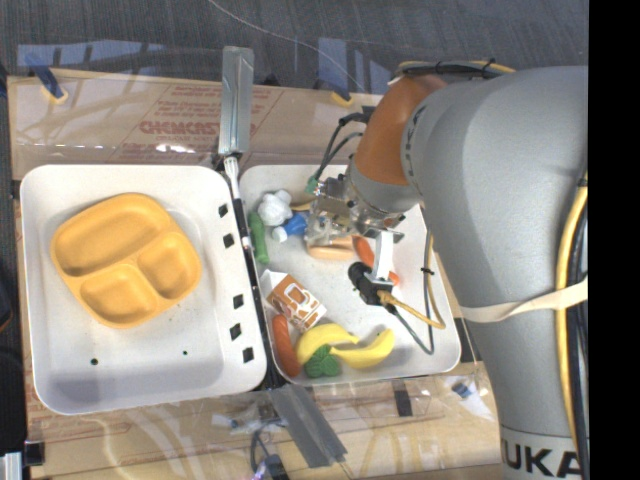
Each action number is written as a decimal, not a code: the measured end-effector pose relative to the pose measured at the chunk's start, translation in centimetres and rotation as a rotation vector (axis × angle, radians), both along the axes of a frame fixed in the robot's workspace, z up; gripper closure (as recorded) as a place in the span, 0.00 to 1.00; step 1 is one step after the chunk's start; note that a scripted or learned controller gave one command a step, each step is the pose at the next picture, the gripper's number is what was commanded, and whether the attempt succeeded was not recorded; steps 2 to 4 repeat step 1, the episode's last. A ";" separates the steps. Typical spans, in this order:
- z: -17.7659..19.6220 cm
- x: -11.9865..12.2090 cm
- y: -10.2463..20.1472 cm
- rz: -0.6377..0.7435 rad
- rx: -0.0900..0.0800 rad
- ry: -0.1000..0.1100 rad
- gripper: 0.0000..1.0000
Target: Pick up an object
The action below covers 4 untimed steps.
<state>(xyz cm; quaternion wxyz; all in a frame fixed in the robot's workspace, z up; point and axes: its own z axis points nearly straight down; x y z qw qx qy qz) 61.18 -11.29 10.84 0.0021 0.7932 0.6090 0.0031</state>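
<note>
My gripper [335, 223] is low in the right bin [440, 343], near its upper middle, right above a tan sausage-like piece [328, 252]. Just to its left lie a white toy [273, 207] and a small blue piece [293, 228]. A green stick [259, 238] lies along the bin's left wall. Toward the front sit an orange-and-white box [297, 300], a red-orange carrot [284, 343], a yellow banana [352, 346] and a green broccoli [322, 365]. An orange piece [364, 251] shows beside the gripper's right side.
The left bin [60, 378] holds a yellow divided plate [125, 258]. The big grey arm [500, 188] with its orange band [385, 133] covers the right bin's right side. A black cable end [365, 280] hangs over the bin's middle.
</note>
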 end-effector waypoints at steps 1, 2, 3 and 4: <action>0.0 0.0 0.0 0.001 0.000 0.001 0.00; 0.0 0.0 0.0 0.001 0.000 0.001 0.00; 0.0 0.0 0.0 0.001 0.000 0.001 0.00; 0.0 0.0 0.0 0.001 0.000 0.001 0.00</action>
